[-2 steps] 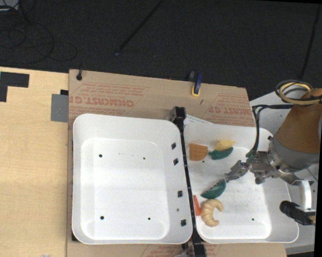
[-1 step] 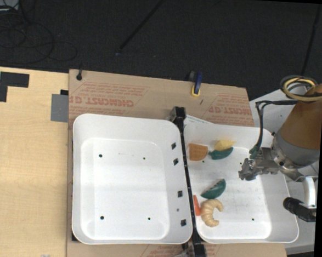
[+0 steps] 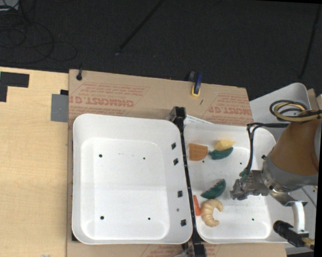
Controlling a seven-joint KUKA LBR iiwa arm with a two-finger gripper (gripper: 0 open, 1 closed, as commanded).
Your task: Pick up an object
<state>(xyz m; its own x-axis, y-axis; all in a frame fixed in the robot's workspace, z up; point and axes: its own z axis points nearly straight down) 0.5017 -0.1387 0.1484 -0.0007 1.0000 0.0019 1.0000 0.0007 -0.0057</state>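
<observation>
Two green curved pieces [image 3: 215, 189] near pincer [image 3: 240, 191].

Hovering in the right bin [image 3: 261, 232], gripper [image 3: 240, 191]; just left, a curved piece [image 3: 214, 189] above a croissant [image 3: 210, 211]

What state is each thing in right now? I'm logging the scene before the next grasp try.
gripper: low in the right bin, beside the lower green piece, nothing seen between its fingers.
croissant: lying loose, near the front.
lower green piece: lying loose, mid-bin.
upper green piece: lying against the yellow piece.
orange block: lying by the divider.
right bin: holds all the items.
</observation>
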